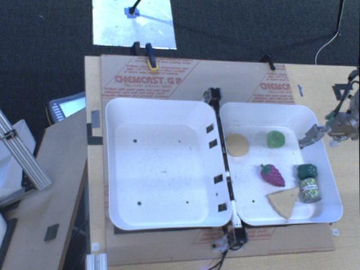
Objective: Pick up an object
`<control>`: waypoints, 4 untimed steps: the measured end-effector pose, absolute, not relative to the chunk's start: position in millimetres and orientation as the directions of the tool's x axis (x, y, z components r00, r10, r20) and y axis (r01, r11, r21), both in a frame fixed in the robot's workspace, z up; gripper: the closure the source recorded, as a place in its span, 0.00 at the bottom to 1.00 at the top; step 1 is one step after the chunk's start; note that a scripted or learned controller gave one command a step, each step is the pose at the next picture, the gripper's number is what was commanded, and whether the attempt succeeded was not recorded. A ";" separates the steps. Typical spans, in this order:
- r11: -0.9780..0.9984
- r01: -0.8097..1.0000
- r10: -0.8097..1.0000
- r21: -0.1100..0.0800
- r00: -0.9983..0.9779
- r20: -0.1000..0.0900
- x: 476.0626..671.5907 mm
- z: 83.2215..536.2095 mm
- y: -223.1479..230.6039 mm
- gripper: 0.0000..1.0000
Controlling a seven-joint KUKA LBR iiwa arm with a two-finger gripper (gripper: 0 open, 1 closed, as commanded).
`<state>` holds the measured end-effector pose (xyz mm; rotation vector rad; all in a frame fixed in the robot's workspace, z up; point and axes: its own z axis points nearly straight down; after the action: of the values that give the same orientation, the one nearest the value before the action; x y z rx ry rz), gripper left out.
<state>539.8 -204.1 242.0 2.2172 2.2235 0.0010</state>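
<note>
The right bin (323,151) holds several objects: a round tan disc (237,145), a small green piece (275,139), a dark red berry-like toy (273,175), a green-capped jar (308,183) lying on its side and a tan wedge (284,202). My gripper (309,136) reaches in from the right edge, over the bin's right rim. It is above the jar, to the right of the green piece, and apart from both. Nothing shows in its grasp.
The left bin (118,151) lies beside the right one, with a row of black clips (219,179) along the divide. Both rest on a printed cardboard sheet (169,77). A shiny metal plate (134,16) lies at the back, a tablet (66,107) at the left.
</note>
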 end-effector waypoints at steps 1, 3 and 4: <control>0.001 1.000 1.000 -0.006 -0.001 0.004 491.5 185.1 -170.5 0.00; 0.006 1.000 1.000 0.004 -0.006 -0.002 557.1 238.8 -206.2 0.00; 0.007 1.000 1.000 -0.005 -0.007 0.003 534.3 175.1 -168.6 0.00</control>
<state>534.3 -168.6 175.1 2.2181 2.2329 -0.0017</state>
